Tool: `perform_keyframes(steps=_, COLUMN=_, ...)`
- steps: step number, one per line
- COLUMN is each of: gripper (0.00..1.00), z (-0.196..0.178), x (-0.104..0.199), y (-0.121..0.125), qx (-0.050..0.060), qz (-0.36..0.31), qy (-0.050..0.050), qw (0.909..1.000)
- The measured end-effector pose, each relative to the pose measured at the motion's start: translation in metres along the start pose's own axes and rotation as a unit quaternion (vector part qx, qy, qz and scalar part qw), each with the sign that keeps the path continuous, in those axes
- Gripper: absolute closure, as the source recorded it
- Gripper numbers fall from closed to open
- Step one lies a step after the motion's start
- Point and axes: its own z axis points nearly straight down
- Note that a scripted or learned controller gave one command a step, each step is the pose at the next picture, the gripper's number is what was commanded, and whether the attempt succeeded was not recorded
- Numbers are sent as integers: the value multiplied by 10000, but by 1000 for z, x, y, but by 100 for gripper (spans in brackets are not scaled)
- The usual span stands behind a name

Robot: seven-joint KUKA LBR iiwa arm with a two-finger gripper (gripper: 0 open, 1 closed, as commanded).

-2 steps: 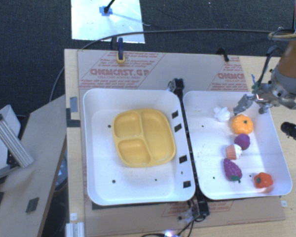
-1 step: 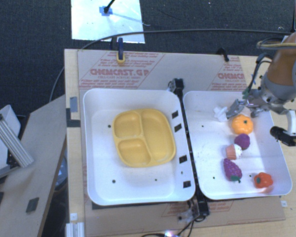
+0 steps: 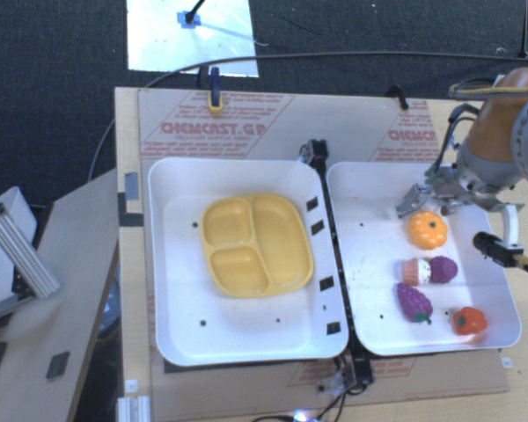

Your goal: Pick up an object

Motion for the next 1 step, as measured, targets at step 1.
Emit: perform_keyframes(steps=1, gripper=100, z=-10, x=-1, y=0, qx=4, qz=-12, qy=-7, qw=10000)
